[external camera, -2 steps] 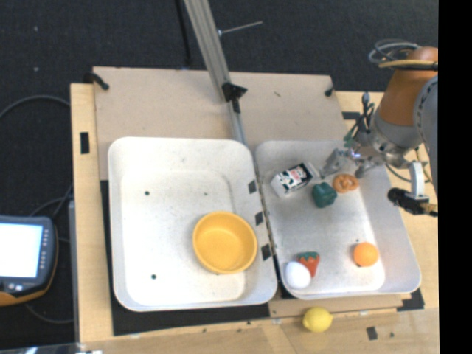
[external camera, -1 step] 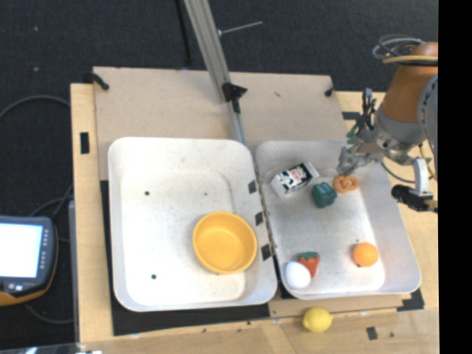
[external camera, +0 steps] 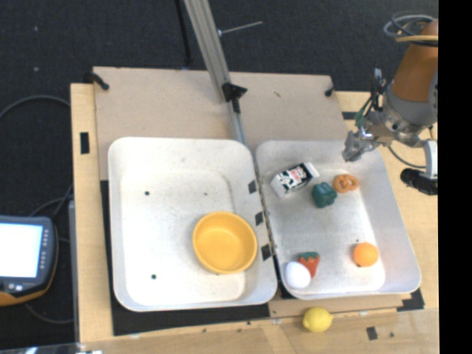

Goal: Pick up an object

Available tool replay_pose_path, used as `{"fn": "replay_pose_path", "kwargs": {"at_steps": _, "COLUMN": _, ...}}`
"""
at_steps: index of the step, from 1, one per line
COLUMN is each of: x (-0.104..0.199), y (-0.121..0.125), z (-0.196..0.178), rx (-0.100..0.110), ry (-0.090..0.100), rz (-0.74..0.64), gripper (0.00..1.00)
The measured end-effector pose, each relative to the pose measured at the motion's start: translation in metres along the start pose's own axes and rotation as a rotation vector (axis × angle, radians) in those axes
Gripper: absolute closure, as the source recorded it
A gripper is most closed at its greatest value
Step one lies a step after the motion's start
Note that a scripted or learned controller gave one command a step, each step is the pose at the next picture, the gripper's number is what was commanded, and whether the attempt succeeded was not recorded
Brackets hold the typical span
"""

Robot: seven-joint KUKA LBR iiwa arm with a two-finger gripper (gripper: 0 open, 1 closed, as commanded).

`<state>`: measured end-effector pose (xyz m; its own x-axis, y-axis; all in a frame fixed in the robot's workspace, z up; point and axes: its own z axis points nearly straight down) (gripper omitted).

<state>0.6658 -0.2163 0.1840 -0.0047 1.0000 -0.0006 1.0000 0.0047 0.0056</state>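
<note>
Here, two shallow white bins sit side by side on a bench. The left bin [external camera: 140,198] holds a yellow bowl [external camera: 225,242], upright, near its lower right corner. The right bin [external camera: 398,249] holds six small things: a white carton with dark print [external camera: 294,178] lying tilted near the upper left, a dark green block [external camera: 324,195] just beside it, and a small orange piece [external camera: 344,184] close to the block's upper right. Lower down, an orange ball [external camera: 365,254] lies by the right wall, while a white egg [external camera: 298,274] touches a red-and-green piece [external camera: 310,262] at the bottom edge. A yellow lemon [external camera: 317,319] lies outside the bins, on the bench [external camera: 169,102] just below the right bin.

The gripper [external camera: 358,145] hangs over the right bin's upper right corner, above the small orange piece and apart from it. It appears to grasp nothing, but how wide it stands cannot be told from this blurred, slanted view. The arm [external camera: 413,72] is cut off at the right. A silver post [external camera: 210,43] slants over the bench, and a screen [external camera: 22,253] is cropped at the left.
</note>
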Motion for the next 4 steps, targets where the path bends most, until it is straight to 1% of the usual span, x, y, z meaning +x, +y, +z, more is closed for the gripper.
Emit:
{"fn": "replay_pose_path", "kwargs": {"at_steps": 1, "x": -0.001, "y": 0.001, "z": -0.053, "rx": 0.0, "ry": -0.001, "rz": -0.002, "gripper": 1.0}}
{"fn": "replay_pose_path", "kwargs": {"at_steps": 2, "x": 0.053, "y": -0.013, "z": -0.051, "rx": 0.003, "ry": 0.0, "rz": 0.002, "gripper": 1.0}}
{"fn": "replay_pose_path", "kwargs": {"at_steps": 3, "x": 0.115, "y": -0.02, "z": -0.059, "rx": 0.004, "ry": 0.003, "rz": -0.003, "gripper": 1.0}}
{"fn": "replay_pose_path", "kwargs": {"at_steps": 4, "x": 0.168, "y": -0.033, "z": -0.067, "rx": 0.004, "ry": 0.002, "rz": -0.002, "gripper": 1.0}}
